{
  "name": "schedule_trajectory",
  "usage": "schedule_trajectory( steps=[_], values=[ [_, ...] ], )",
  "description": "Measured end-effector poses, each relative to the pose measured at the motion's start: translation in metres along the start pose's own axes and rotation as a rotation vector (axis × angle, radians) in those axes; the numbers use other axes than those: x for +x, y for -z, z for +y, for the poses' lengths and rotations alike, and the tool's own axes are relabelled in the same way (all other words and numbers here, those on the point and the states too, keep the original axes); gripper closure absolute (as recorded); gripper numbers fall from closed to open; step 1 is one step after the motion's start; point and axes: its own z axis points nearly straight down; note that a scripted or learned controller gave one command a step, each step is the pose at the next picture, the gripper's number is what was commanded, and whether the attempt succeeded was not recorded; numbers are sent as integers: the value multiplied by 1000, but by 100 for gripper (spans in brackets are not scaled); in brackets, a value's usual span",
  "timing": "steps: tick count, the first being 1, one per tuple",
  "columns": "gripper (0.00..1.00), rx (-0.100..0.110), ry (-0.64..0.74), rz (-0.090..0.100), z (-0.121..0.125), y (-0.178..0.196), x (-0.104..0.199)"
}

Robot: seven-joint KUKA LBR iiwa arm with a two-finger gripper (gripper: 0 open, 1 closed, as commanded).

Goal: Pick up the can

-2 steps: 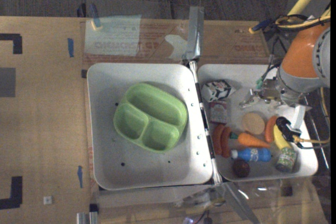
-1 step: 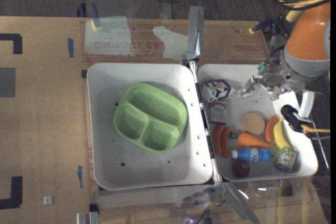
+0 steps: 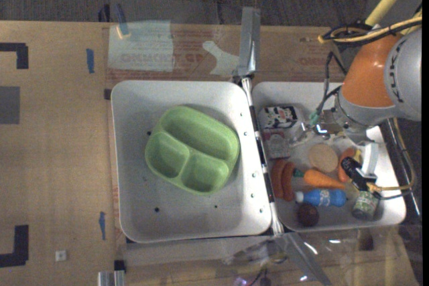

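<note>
The small green-labelled metal can (image 3: 365, 205) stands in the right white bin's (image 3: 395, 214) corner, beside a blue plastic bottle (image 3: 324, 197) and an orange carrot (image 3: 323, 178). The state of the pincer (image 3: 320, 125) I cannot tell.

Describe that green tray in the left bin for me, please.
The tray looks like moulded plastic, pale green with rounded corners. It has three compartments: one long one along its far side and two smaller ones nearer the camera. It lies flat, open side up and turned at a slant, near the middle of the left bin. Only the bin's floor touches it.
</note>
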Motion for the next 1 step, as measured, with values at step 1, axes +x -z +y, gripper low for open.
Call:
schedule_trajectory(
  steps=[1],
  values=[
    [0,0,-57,-1,28,-4,-65]
  ],
)
